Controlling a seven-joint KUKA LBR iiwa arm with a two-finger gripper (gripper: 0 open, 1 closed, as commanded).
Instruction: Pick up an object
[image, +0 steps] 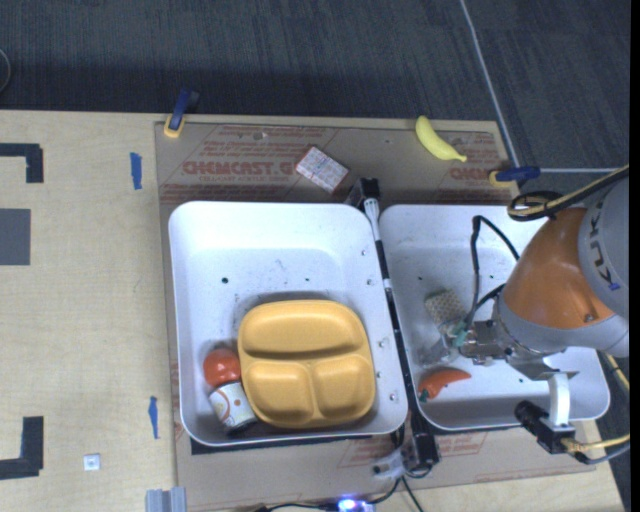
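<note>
My gripper (452, 342) reaches down into the right bin (420, 240), near its front left part. An orange carrot-like toy (443, 380) lies just below the gripper on the bin floor. A small grey scrubbing pad (443, 303) lies just above the gripper. In the left bin (200, 240) a large yellow divided tray (305, 358) lies upside down. A red and white toy (226, 385) rests against its left side. The orange band of my arm (555, 285) hangs over the right bin's right half.
A yellow banana (439, 139) and a small patterned card (321, 168) lie on the cardboard behind the bins. Black cables (486, 245) loop over the right bin. Blue clamps (181, 108) hold the cardboard at the back corners.
</note>
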